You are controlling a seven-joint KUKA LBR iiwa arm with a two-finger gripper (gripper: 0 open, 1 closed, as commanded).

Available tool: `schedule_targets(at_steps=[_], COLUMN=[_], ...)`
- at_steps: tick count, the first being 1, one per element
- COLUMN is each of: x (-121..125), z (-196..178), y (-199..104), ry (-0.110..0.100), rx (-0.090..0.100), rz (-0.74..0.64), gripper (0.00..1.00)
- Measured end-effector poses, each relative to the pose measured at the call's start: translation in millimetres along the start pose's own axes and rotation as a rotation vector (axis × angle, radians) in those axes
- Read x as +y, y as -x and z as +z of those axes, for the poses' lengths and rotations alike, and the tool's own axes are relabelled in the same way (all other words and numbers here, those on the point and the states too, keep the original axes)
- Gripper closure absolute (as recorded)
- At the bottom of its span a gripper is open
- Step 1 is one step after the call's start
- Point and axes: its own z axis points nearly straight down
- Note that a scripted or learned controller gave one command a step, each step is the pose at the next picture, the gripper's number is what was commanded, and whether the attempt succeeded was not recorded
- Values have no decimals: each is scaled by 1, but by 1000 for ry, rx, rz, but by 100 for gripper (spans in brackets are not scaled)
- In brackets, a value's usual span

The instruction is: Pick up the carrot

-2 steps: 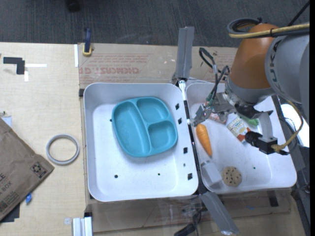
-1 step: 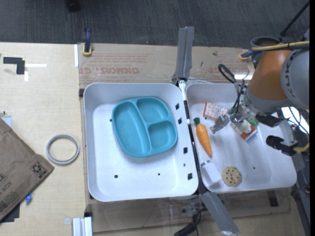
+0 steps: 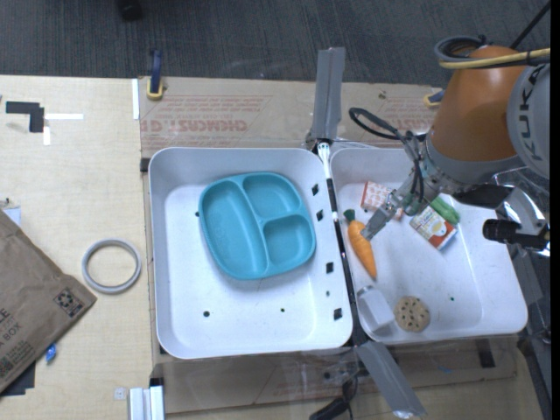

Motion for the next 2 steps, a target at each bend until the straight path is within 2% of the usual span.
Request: schedule_targets(at_steps=[1,2], x=[11,-58], z=[1,1], y=[25,-49], ry=[-1,-3], rx=[0,2], rz=[239,165], gripper=[0,0])
